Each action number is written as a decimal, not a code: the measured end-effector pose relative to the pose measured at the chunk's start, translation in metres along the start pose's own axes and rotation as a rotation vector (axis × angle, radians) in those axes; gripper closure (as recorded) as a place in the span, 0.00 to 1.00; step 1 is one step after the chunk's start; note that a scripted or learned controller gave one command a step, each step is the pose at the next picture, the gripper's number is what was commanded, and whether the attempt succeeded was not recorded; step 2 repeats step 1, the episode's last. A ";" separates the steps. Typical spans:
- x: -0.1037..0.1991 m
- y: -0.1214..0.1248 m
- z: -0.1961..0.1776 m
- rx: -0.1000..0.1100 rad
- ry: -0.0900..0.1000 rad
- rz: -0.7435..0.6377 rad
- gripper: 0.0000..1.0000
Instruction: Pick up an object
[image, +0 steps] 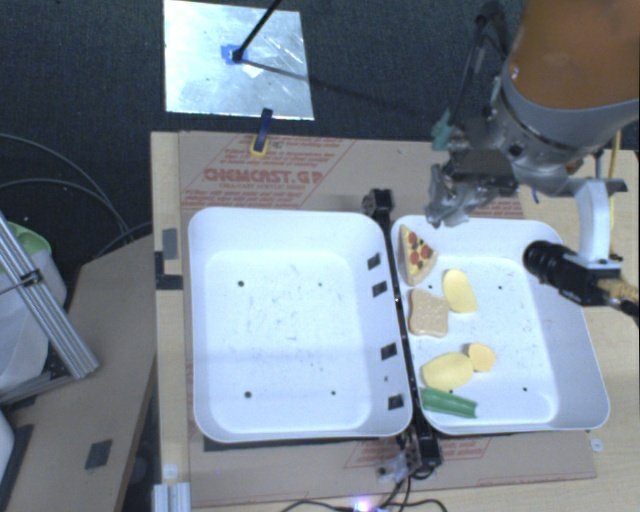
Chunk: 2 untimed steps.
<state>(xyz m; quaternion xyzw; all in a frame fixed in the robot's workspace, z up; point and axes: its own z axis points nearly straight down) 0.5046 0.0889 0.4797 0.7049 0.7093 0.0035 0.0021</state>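
Hand (442, 212) hangs over far rim of right bin (545, 340), nothing visibly held; apart or together, cannot tell from here. Likeliest target: toy pizza slice (416, 254), just below hand, tight against bin's left wall. Risk: wall blocks one side, so hand clips rim or flat slice skids away. Bread slice (429, 314) and pale yellow oval (459, 291) crowd close, could get nudged. Yellow lump (447, 371), orange piece (482, 357), green pod (449, 403) lie nearer front. Left bin (290, 320) alongside.

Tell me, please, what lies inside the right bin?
A pizza slice, a yellow oval, a bread slice, a yellow lump, an orange piece and a green pod. The gripper hides part of its far rim.
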 end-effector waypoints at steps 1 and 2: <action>0.000 0.001 -0.011 -0.002 0.000 -0.004 1.00; 0.000 0.001 -0.011 -0.002 0.000 -0.004 1.00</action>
